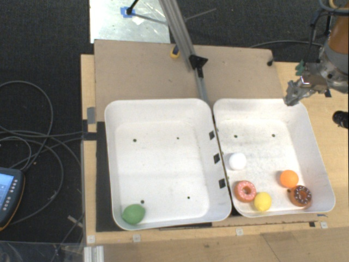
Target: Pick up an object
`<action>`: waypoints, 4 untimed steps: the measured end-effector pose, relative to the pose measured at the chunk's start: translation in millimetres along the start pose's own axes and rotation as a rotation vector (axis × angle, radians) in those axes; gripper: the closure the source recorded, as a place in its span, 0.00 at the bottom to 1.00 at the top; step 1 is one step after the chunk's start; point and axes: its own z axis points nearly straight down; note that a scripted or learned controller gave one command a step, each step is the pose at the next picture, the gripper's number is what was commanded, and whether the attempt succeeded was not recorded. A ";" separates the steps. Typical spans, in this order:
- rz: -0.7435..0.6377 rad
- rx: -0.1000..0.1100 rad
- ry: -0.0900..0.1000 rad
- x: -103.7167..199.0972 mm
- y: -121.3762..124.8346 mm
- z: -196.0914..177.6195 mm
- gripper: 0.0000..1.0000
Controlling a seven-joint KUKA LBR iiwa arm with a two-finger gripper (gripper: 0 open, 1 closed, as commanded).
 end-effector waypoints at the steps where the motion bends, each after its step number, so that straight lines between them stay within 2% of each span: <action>1: -0.005 0.005 0.003 56.9 11.5 15.6 1.00; 2: -0.004 0.005 0.003 103.3 19.1 29.8 1.00; 3: -0.004 0.003 0.003 150.7 25.5 26.1 1.00; 4: -0.004 0.006 0.004 202.2 28.2 43.7 1.00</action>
